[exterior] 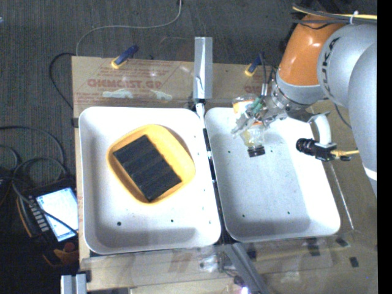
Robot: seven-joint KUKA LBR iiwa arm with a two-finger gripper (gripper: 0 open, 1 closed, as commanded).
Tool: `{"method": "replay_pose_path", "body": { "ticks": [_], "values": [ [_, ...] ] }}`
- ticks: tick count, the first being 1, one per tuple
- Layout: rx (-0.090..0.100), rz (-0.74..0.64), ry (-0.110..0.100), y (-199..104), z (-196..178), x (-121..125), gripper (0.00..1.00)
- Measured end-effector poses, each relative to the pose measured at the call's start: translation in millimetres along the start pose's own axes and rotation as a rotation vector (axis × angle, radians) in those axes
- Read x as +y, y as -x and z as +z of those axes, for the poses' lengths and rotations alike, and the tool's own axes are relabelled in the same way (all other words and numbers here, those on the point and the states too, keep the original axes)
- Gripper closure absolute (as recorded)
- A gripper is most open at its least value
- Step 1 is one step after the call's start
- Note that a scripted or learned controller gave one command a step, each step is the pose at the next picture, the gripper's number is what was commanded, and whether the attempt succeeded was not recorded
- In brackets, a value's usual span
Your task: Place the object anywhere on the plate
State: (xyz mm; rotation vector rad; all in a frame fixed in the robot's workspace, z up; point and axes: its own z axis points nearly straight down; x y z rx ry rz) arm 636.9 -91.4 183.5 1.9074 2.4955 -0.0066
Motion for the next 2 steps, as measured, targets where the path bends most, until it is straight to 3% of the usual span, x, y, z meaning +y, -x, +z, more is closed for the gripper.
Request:
{"method": "replay_pose_path", "body": {
  "ticks": [1, 2],
  "values": [
    [0.0, 0.134, 0.002, 23.0, -134.1, -0.1, 1.0],
    [0.0, 0.134, 0.002, 22.9, -134.4, 0.0, 0.0]
  ]
}}
